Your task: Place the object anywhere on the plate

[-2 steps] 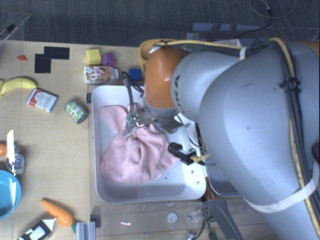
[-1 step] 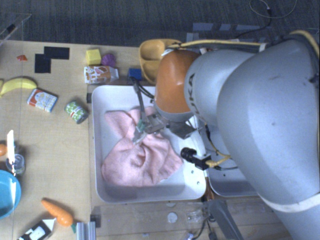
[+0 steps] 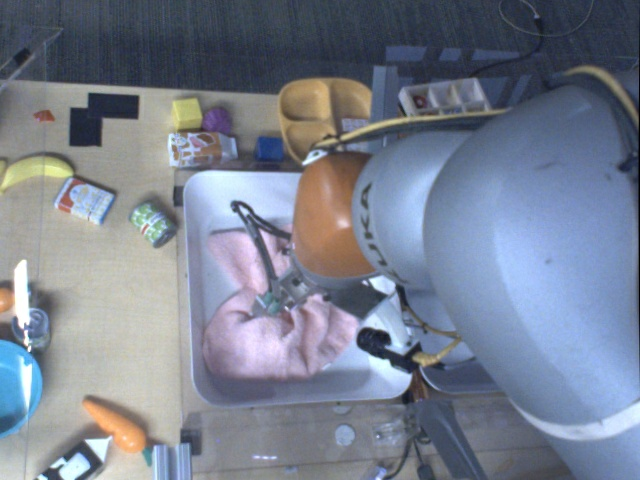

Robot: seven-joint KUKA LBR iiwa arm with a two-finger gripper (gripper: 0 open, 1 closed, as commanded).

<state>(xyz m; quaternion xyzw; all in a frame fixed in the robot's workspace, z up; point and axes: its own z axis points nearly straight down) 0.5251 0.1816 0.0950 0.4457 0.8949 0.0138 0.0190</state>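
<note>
White bin point(image 3: 196, 268) — claw point(image 3: 274, 304) on pink cloth point(image 3: 262, 336)

A soft pink cloth point(image 3: 270, 328) lies in the shallow white plastic bin point(image 3: 200, 268); the curved banana point(image 3: 35, 171) is yellow, the carrot point(image 3: 117, 424) orange (both plain).

Banana point(image 3: 32, 171), green can point(image 3: 153, 223), carrot point(image 3: 116, 424), yellow block point(image 3: 186, 113) on the wooden bench point(image 3: 100, 318).

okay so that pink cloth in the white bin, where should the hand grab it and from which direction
Probably the raised, bunched fold at the middle of the pink cloth, coming straight down from above. It lies crumpled in the white bin, and the flat edges hug the floor while the hump offers material to pinch. The hand sits over that spot.
</note>
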